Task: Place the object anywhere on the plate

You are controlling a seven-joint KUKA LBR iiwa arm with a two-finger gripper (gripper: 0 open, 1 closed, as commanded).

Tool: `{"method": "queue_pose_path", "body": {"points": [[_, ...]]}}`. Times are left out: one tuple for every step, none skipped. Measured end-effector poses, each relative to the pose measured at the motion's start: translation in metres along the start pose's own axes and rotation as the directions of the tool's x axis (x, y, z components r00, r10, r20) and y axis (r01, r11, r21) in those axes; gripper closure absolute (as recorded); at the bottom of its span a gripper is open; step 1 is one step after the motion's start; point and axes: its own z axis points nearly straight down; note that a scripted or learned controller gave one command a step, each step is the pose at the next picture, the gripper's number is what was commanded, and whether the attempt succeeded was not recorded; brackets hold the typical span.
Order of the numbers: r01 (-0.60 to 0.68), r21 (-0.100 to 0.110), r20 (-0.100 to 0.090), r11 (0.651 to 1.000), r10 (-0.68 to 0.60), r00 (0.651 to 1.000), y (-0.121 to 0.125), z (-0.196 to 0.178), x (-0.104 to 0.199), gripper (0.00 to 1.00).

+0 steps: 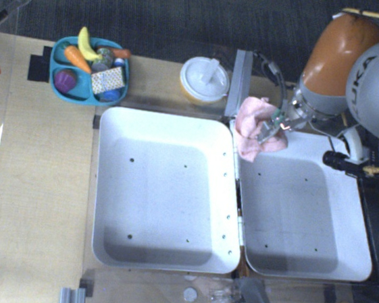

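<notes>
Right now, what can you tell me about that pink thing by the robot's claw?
The pink cloth looks soft and crumpled, bunched into a lumpy wad with folds. It sits at the far left corner of the right bin, draped partly over the rim beside the divider between the bins. The claw is pressed into its right side, and cloth seems pinched there, though the fingers are hard to make out. Its underside is hidden.

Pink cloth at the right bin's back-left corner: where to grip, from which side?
Grip the pink cloth at its raised bunched middle, coming straight down. It is crumpled against the right bin corner, draping over the rim, so side approaches look blocked. The gripper is already on it.
</notes>
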Motion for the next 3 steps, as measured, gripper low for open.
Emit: {"method": "queue_pose_path", "body": {"points": [[0.007, -0.004, 0.001, 1.000, -0.007, 1.000, 0.003, -0.040, 0.000, 1.00], [0.400, -0.004, 0.001, 0.916, -0.400, 0.916, 0.005, -0.040, 0.060, 1.00], [0.728, -0.005, 0.001, 0.686, -0.728, 0.686, 0.005, -0.034, 0.117, 1.00]]}}
